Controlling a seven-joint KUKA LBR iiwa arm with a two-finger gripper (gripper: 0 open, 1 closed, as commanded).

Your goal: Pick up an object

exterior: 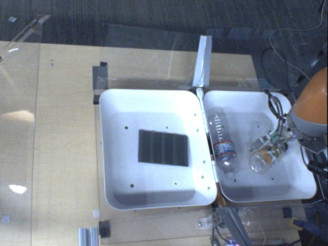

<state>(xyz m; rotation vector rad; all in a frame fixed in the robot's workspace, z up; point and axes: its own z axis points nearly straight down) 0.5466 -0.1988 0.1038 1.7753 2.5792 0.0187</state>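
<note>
A clear plastic bottle (223, 140) with a blue label lies along the left wall of the right bin (297, 186). A small clear jar-like object (262, 160) lies on its side near that bin's middle. My gripper (273, 140) reaches in from the right and hangs just above and behind the clear object, close to it or touching its upper end. The orange band of the arm (312, 104) sits over the bin's right rim. A black ribbed rectangular pad (163, 148) lies flat in the middle of the left bin (118, 111).
A metal bar (202, 61) stands behind the seam between the two bins. Cables (277, 105) hang off the wrist over the right bin's back corner. Clamps and a clear fitting (225, 222) sit at the front edge below the bins.
</note>
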